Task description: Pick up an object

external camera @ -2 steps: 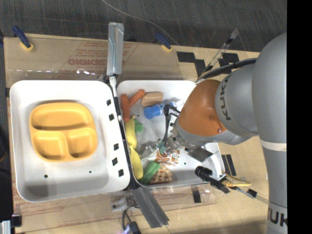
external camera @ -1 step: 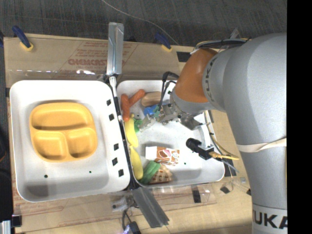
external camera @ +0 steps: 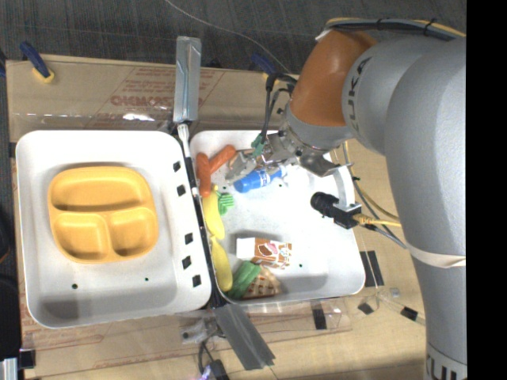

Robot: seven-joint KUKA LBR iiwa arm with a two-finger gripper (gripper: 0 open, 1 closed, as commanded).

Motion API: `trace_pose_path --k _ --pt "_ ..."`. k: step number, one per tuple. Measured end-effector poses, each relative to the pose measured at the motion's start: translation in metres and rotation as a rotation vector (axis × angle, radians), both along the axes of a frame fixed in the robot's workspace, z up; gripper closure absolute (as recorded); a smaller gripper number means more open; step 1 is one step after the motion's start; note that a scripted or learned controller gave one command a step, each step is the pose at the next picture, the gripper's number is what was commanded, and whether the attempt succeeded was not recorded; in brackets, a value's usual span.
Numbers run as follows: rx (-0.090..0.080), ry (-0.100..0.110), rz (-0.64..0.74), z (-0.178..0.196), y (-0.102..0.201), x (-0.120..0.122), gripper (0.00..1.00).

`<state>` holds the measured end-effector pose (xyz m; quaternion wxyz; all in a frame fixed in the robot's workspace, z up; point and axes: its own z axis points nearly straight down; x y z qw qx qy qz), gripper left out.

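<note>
Down in the camera view, the grey arm [external camera: 412,133] with its orange band reaches in from the right and bends over the right bin [external camera: 341,248]. Its tool [external camera: 265,161] sits low over the upper left part of that bin, just above a blue bottle [external camera: 257,180] that lies tilted on the bin floor. The tool's tips are lost in a clutter of metal and cable, so whether it is released or clenched I cannot tell, and nothing can be seen gripped in it.

Beside the bottle, toward the bin's left wall, lie an orange carrot-like piece [external camera: 215,163] and a small green item [external camera: 226,203]. A yellow banana [external camera: 215,240] runs along the left wall. Nearer the front sit a printed packet [external camera: 268,253] and a green vegetable [external camera: 245,275], touching or almost so.

The left bin [external camera: 40,291] holds a yellow divided tray [external camera: 101,212], lying flat near its middle. Both bins rest side by side on the table [external camera: 95,85].
</note>
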<state>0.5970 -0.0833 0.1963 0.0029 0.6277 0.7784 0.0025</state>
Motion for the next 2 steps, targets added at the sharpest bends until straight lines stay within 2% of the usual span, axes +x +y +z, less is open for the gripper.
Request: trace_pose_path --k 1,2 --pt "-0.004 -0.003 0.306 -0.081 -0.031 0.048 0.0" --pt "-0.003 0.009 0.374 -0.086 -0.066 -0.017 0.0"
